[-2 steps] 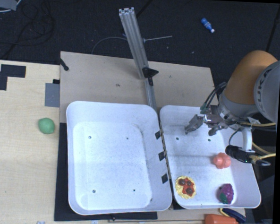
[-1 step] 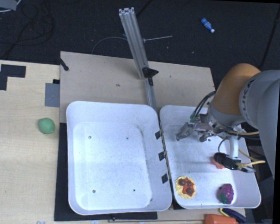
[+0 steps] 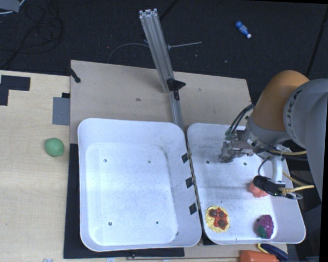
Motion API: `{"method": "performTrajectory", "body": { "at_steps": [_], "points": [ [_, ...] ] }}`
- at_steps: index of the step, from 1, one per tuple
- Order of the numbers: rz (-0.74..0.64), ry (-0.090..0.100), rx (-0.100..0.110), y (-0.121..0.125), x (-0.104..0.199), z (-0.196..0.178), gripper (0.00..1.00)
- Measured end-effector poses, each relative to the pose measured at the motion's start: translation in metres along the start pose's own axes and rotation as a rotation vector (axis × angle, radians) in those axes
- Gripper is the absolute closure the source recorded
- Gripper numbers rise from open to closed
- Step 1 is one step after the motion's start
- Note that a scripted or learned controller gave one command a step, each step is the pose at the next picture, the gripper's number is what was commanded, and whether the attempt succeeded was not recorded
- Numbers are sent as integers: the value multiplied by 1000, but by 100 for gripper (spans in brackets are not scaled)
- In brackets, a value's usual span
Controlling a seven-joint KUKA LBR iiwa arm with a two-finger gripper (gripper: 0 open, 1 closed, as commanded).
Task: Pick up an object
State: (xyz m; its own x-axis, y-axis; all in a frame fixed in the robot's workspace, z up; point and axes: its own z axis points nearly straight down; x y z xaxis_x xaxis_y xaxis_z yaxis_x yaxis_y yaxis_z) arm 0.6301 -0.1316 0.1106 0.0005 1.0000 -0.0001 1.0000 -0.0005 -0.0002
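Your bench (image 3: 23, 174) has two white bins (image 3: 133, 186) sitting side by side, a green ball (image 3: 54, 147) left of them, and an orange thing (image 3: 258, 260) at the front edge.

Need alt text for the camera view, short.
A grey robot arm's tool hangs over the right shallow white bin, which holds a yellow-and-red round toy, a purple lumpy toy and an orange-pink object. A green ball lies on the bench.

Even overhead light falls on the two white bins, leaving the left bin (image 3: 130, 186) bright and nearly washed out along its rim, with faint speckle visible on its floor. The dark floor (image 3: 103, 30) above the surface sinks into near-black, grainy shadow. Soft shadow gathers beneath the grey arm (image 3: 298, 116) over the right bin (image 3: 228, 176). Detail is soft throughout, and small items look slightly blurred.
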Motion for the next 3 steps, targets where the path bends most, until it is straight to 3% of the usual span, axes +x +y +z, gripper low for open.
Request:
{"method": "performTrajectory", "body": {
  "at_steps": [1, 3],
  "points": [
    [0, 0, -2, 6, 0, -43, 100],
    [0, -1, -5, 13, -1, -167, 100]
  ]
}}
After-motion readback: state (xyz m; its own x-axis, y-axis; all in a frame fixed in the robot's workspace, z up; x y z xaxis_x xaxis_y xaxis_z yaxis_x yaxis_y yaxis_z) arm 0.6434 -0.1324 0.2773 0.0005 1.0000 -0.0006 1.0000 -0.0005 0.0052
